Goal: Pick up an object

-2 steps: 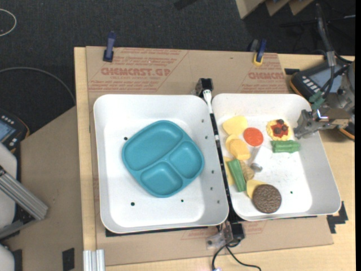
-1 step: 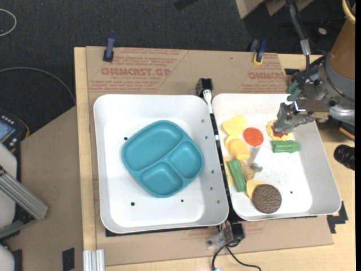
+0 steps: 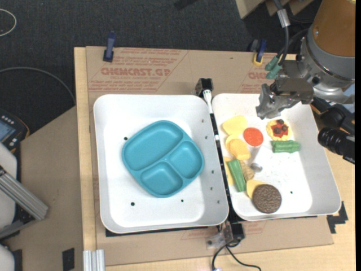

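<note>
My gripper [image 3: 271,110] hangs over the back of the right bin [image 3: 321,174], just above and left of a small red and yellow toy food piece [image 3: 278,129]. Nothing shows between its fingers. Beneath it lie a red round piece [image 3: 253,136], yellow pieces [image 3: 234,125], a green piece [image 3: 285,147], a green pickle-like piece [image 3: 236,174] and a brown cookie [image 3: 266,197].
The left bin [image 3: 107,151] holds a blue divided plate [image 3: 163,158]. A black bar with clamps [image 3: 210,109] runs between the bins. Blue clips [image 3: 109,46] hold the cardboard base at the back. The arm's grey wrist [image 3: 333,61] and cables fill the upper right.
</note>
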`<state>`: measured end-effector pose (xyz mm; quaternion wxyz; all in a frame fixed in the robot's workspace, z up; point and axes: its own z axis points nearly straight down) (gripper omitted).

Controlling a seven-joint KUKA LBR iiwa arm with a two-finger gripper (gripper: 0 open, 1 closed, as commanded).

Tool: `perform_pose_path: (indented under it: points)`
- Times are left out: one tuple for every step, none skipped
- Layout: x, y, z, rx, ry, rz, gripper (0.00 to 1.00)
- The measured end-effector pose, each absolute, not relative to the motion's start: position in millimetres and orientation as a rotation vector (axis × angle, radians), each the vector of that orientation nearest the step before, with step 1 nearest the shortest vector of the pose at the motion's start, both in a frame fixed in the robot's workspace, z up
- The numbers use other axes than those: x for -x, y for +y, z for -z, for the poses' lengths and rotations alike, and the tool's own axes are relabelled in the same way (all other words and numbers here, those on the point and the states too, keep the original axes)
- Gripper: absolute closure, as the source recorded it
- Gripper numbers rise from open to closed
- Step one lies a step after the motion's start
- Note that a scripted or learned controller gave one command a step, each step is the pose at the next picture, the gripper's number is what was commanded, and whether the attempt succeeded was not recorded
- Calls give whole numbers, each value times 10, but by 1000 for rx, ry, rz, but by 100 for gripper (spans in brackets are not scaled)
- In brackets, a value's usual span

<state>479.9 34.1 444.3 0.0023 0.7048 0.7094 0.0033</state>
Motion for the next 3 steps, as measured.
perform_pose_path:
  points:
    - [-4789, -334, -3781, -2232, 2217, 8, 100]
    - [-4799, 320, -4418, -2209, 2226, -12, 100]
    - [-4788, -483, -4035, -2233, 2213, 6, 100]
